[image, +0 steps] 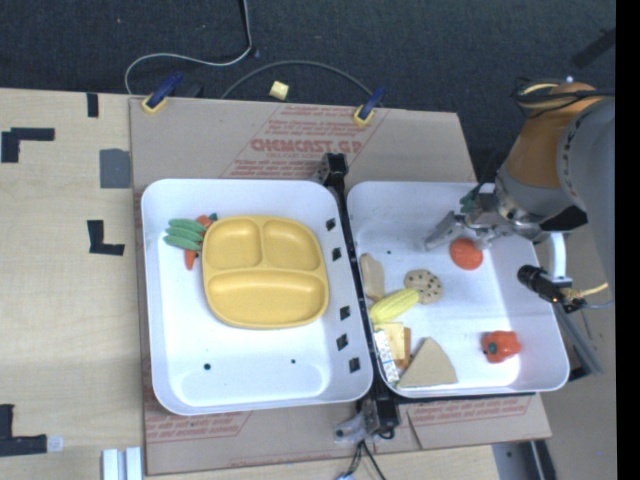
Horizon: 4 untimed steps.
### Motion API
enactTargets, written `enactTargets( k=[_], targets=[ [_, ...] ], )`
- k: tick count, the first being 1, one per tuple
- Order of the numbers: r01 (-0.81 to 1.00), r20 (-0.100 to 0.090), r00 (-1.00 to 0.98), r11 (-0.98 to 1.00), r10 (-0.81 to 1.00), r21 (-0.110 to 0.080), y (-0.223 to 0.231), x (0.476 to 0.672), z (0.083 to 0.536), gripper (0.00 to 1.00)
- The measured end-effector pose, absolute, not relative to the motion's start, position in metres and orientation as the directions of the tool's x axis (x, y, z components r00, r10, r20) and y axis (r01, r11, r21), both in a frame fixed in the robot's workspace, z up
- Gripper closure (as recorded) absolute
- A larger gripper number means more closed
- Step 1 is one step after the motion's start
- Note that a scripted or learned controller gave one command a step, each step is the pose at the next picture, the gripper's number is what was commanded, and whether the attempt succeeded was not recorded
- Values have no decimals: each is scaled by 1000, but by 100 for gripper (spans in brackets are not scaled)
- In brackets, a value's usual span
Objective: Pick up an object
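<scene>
In the right bin (530, 373) lie an orange-red round fruit (466, 256), a chocolate-chip cookie (424, 285), a yellow corn cob (395, 304), a pale bread-like piece (372, 275), a tan sandwich wedge (431, 364), a yellow cracker-like block (391, 344) and a red pepper (500, 345). My gripper (458, 230) hangs low over the bin's far right part, just above and beside the orange-red fruit. I see nothing lifted off the bin floor.
The left bin (180, 368) holds a yellow divided plate (266, 271), with green beans (186, 232) and a small carrot (192, 257) at its left. A black divider with clips (345, 298) separates the bins. The arm's orange band (540, 143) rises at the right.
</scene>
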State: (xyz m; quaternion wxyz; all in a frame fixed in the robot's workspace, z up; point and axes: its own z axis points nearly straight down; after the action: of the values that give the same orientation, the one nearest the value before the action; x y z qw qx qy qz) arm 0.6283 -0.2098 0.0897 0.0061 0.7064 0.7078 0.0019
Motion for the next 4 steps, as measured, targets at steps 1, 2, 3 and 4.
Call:
enactTargets(
  k=[1,2,3,4],
  targets=[
    [1000,-6,-1,1,1000,12,-225,600,90,0],
    [1000,-8,-2,2,1000,14,-225,601,100,100],
    [1000,-7,-2,2,1000,12,-225,600,99,0],
    [1000,-7,-2,2,1000,13,-224,584,89,0]
  ],
)
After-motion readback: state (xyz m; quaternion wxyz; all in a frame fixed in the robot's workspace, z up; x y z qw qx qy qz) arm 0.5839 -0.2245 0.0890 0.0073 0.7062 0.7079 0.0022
